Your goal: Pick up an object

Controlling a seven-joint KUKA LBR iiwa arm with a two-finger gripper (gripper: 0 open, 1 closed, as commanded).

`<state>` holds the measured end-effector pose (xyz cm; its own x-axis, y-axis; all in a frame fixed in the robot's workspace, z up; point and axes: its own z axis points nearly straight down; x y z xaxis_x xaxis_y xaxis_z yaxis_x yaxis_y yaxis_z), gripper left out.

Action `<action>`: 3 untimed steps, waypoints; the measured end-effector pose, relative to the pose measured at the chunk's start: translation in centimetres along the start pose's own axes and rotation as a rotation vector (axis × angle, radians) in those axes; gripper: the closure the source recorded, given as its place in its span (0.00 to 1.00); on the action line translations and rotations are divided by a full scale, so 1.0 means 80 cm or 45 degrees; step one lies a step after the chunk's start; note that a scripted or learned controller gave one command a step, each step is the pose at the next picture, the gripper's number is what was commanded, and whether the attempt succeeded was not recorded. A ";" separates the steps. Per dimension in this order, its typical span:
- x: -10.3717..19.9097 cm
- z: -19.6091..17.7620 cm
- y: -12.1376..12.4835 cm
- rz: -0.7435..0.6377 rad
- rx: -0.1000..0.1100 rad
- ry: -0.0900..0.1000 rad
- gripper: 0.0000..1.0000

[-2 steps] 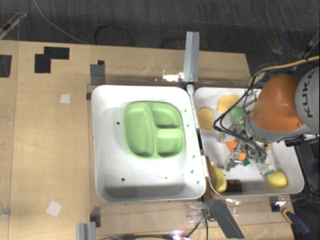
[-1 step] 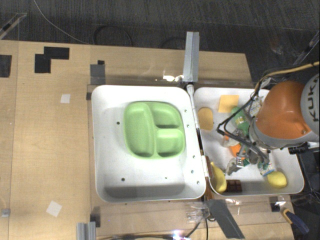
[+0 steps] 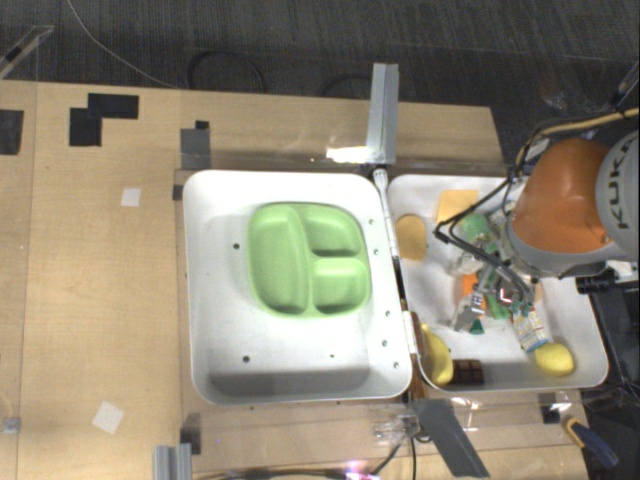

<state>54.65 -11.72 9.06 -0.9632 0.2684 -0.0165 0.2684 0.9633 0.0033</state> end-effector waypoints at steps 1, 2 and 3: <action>0.016 0.000 -0.007 0.101 -0.001 -0.006 0.00; 0.008 0.000 -0.003 0.111 0.002 0.002 0.00; 0.026 -0.001 0.002 0.177 0.001 -0.006 0.00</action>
<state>52.65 -11.01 9.09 -0.9167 0.3990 -0.0206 0.3990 0.9170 0.0049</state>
